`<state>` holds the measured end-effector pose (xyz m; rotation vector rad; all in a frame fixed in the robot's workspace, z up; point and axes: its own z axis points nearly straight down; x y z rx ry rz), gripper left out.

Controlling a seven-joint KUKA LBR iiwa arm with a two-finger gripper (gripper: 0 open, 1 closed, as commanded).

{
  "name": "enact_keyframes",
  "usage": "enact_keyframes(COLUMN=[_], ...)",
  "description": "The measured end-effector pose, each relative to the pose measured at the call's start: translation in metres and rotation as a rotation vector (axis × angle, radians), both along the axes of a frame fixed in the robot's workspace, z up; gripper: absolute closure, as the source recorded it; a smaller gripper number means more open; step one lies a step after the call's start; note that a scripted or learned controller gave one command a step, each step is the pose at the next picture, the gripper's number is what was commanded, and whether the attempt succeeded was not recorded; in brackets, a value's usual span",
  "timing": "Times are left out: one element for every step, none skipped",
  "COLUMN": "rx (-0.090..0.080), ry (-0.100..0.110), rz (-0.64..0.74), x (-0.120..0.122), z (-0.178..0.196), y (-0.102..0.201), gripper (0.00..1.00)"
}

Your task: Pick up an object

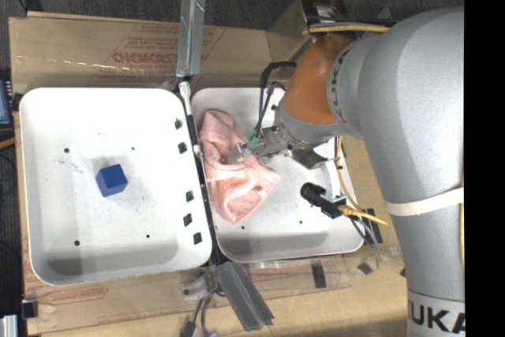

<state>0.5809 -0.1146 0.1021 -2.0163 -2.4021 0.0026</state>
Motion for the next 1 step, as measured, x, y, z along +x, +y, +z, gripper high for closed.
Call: enact_keyframes(rx=[-0.002], ry=[-0.005], rz=[0.084], x=[-0.0144], z=[0.1814], y=[0.0588], gripper=[0.0])
